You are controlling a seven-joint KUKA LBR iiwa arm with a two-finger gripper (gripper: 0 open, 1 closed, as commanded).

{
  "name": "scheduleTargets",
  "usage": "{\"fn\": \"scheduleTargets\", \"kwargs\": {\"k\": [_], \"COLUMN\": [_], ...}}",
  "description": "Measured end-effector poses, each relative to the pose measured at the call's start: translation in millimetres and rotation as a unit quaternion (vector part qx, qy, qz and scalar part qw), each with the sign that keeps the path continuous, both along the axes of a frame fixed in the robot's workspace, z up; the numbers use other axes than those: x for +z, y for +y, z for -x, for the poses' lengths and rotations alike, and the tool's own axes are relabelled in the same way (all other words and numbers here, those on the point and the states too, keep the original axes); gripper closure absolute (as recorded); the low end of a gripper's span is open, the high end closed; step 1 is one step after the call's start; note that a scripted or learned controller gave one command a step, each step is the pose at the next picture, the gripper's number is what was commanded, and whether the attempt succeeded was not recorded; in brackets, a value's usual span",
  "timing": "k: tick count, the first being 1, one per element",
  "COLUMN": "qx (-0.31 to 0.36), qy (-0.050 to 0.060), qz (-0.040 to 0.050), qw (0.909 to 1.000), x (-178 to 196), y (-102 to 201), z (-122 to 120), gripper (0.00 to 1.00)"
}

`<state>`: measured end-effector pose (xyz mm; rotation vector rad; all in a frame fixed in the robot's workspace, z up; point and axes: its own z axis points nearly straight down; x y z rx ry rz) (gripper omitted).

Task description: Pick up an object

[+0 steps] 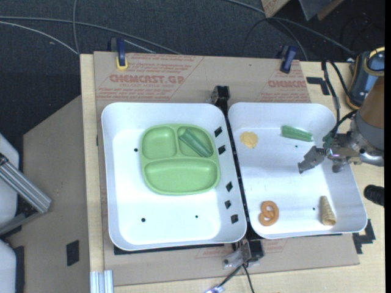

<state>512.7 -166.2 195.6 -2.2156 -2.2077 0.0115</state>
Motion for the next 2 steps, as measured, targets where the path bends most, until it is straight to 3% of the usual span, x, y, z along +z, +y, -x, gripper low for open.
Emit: {"fn": "scheduleTargets", "kwargs": {"k": [1,2], "qx": [0.002,0.002], "qy": [-0.007,-0.004], "qz": [0.0016,0.0006], "qw": [1.0,1.0], "x": [6.7,-36.5], "y": [0.4,5.5], "z": [-3.2,-2.7], "gripper": [0.0,0.0]}}
